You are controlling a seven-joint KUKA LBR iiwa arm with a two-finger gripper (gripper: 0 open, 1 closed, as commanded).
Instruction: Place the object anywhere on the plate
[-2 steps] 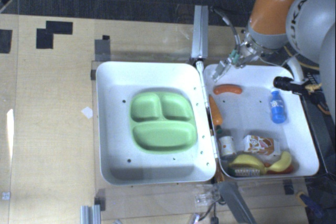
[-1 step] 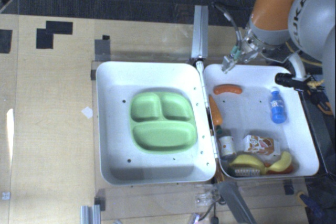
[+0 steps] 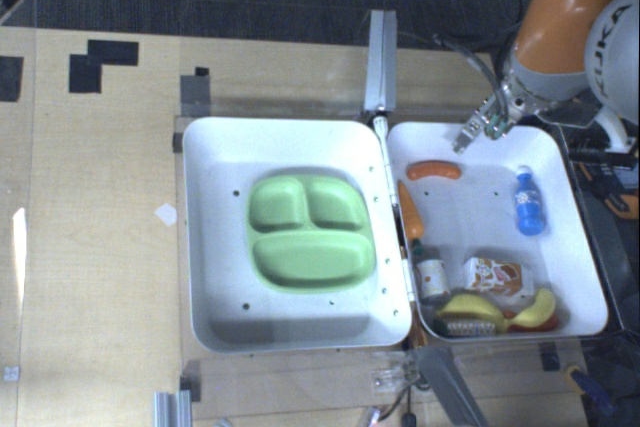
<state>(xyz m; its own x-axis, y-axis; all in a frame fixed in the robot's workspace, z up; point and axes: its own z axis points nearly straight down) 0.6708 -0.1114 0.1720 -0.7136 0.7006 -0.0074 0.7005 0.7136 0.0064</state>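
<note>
Green plate [image 3: 310, 242] with three sections in the left bin [image 3: 205, 215], hot dog [image 3: 434, 171], blue bottle [image 3: 528, 205] and bananas [image 3: 500, 310] in the right bin [image 3: 585, 265], gripper [image 3: 478, 132] above its far edge, fingers too blurry to tell

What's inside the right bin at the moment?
In the right bin: a sausage, a carrot along the left wall, a blue bottle, a small jar, a snack packet and bananas. The bananas cover part of the floor beneath them.

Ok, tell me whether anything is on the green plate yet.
No: the plate in the left bin has nothing in its compartments, and the sausage, bottle and bananas lie in the right bin.
</note>
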